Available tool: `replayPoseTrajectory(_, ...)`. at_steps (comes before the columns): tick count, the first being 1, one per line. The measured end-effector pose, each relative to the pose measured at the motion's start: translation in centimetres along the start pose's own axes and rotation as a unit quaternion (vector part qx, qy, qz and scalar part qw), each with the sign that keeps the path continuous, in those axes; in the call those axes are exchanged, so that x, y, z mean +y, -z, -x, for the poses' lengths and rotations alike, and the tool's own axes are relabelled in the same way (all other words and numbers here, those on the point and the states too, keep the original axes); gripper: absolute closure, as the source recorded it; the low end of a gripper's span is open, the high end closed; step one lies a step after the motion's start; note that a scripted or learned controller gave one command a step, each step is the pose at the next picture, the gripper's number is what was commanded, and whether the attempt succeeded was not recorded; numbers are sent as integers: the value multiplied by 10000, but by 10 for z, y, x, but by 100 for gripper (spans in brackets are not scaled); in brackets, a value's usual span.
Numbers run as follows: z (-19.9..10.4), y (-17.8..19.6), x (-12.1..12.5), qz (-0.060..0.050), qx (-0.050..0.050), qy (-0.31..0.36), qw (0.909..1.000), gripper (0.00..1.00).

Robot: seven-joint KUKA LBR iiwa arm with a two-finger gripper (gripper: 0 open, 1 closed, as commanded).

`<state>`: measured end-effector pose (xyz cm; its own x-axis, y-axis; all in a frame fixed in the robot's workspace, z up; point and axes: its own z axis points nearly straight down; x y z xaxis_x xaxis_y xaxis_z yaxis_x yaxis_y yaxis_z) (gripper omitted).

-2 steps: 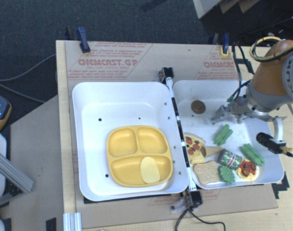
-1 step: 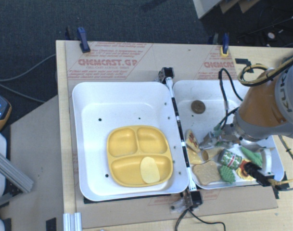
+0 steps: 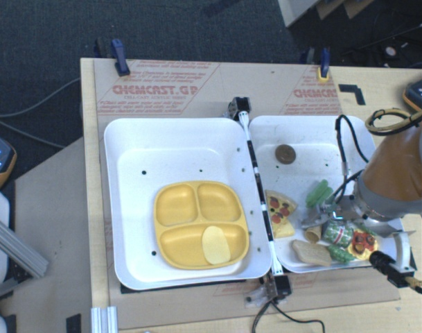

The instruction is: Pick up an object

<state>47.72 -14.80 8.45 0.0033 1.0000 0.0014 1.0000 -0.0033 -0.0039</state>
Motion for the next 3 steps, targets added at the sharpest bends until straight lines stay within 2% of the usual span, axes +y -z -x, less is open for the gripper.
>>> replayPoseTrajectory(1,-2,10,2,27,-2,12,10000,100)
replayPoseTrajectory(2,-32,110,3,61,-15,36,10000,100)
replayPoseTrajectory(3,-93,139,2,45,0,53,10000,100)
